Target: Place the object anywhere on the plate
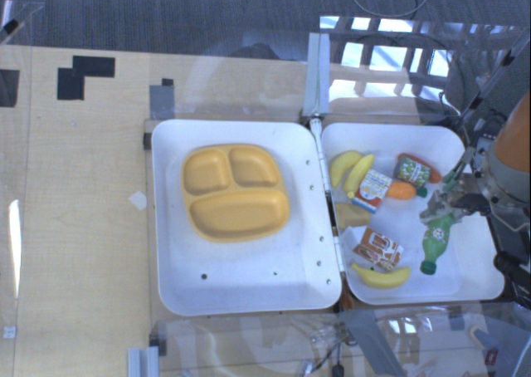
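Observation:
A yellow plate (236, 192) with three compartments lies in the left bin (241, 284), with nothing on it. My gripper (445, 204) hangs over the right side of the right bin (473, 284), at the upper end of a green bottle (435, 242) that lies on the bin floor. The view does not show whether the gripper touches the bottle. The arm, with its orange band (510, 144), comes in from the right edge.
The right bin also holds two bananas (350, 170), a small juice carton (372, 188), an orange fruit (401, 191), a red and green packet (415, 169), a brown snack box (378, 248) and another banana (382, 276). A raised divider (327, 201) separates the bins.

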Controlling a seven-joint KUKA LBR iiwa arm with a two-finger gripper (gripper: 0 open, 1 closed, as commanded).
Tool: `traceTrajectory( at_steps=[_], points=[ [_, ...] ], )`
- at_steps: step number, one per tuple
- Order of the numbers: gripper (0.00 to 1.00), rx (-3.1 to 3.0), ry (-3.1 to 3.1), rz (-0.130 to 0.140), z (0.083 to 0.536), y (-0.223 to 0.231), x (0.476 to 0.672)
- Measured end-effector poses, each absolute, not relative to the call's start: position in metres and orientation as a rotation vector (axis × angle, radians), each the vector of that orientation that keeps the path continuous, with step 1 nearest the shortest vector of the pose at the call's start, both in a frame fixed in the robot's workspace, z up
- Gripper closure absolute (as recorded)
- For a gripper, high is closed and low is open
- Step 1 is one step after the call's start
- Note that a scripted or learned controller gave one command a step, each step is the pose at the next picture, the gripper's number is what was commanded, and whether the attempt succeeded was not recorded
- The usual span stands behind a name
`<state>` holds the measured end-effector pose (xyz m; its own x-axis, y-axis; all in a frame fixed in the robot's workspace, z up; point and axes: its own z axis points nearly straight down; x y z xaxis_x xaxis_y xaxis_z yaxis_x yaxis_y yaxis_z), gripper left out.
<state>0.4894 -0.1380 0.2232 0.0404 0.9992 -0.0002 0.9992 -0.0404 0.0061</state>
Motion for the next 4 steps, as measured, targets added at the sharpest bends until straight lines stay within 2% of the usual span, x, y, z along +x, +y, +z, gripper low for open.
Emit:
traceTrajectory(
  at_steps=[1,2,3,4],
  points=[
    [0.0,2.262,2.173,0.006,0.223,-0.138,0.489],
    [0.0,2.204,2.235,0.004,0.169,-0.094,0.488],
    [1.0,2.199,2.234,0.01,0.181,-0.094,0.49],
    [0.0,2.199,2.233,0.01,0.181,-0.094,0.49]
  ],
)
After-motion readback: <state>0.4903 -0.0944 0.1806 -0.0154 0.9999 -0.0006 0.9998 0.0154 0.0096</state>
